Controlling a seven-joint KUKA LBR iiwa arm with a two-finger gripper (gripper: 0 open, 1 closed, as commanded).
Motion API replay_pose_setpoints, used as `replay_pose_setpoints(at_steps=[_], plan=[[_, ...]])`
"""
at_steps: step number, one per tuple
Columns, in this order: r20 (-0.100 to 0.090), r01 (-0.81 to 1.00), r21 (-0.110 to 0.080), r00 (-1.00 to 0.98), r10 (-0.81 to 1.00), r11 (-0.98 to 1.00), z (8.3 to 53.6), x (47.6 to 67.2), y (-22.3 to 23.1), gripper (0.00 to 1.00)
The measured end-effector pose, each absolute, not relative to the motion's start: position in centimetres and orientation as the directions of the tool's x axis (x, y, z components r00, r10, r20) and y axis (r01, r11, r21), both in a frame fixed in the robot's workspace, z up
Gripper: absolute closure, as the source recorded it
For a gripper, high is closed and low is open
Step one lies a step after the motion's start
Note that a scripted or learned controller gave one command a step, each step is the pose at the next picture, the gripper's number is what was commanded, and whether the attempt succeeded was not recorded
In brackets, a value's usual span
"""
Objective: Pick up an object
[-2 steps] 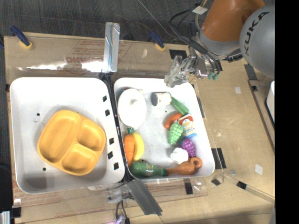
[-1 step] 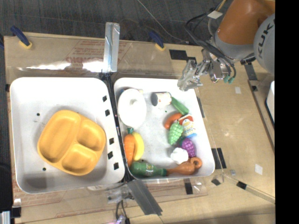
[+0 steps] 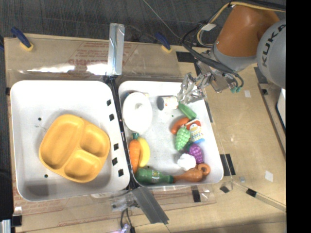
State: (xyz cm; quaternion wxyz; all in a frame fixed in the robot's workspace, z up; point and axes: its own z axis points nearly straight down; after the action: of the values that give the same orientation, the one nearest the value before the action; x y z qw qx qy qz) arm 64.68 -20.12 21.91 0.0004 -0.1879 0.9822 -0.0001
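Looking down through the fixed camera, I saw the gripper (image 3: pixel 192 89) poised over the far right corner of the right bin (image 3: pixel 160 144), its metal fingers spread a little with nothing between them. The left bin (image 3: pixel 24 110) lay well away on the gripper's far side, across the divider, and held one big yellow sectioned tray (image 3: pixel 74 147) sitting at a tilt to the walls.

The right bin directly under and beside the gripper carried all the small things. A white round lid or dish (image 3: pixel 136 110) sat well to the side of it, towards the divider. A small white cup (image 3: pixel 168 102) lay just beside the fingers, and a green pepper-like piece (image 3: pixel 187 111) sat just beside them too, nearer the camera. Farther from the gripper came an orange piece (image 3: pixel 176 126), a green grape bunch (image 3: pixel 182 138), a small printed carton (image 3: pixel 195 131), a purple grape bunch (image 3: pixel 196 152) and a white lump (image 3: pixel 186 161). Farthest off, along the near wall, lay a green bottle (image 3: pixel 153 176) touching a brown drumstick-like toy (image 3: pixel 194 173); a carrot (image 3: pixel 134 152) and a banana (image 3: pixel 144 153) lay side by side by the divider.

Both bins rested on a tan board bench (image 3: pixel 243 144) marked with black tape, and dark carpet (image 3: pixel 73 6) ran beyond it.
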Motion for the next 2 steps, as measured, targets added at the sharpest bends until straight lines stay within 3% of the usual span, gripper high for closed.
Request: replay_pose_setpoints(at_steps=[1,2], plan=[[-0.002,-0.294,-0.001,-0.956,-0.294,0.956,22.3,65.5,-17.0,1.0],[-0.006,-0.297,-0.004,-0.955,-0.297,0.955,23.5,65.6,-17.0,1.0]])
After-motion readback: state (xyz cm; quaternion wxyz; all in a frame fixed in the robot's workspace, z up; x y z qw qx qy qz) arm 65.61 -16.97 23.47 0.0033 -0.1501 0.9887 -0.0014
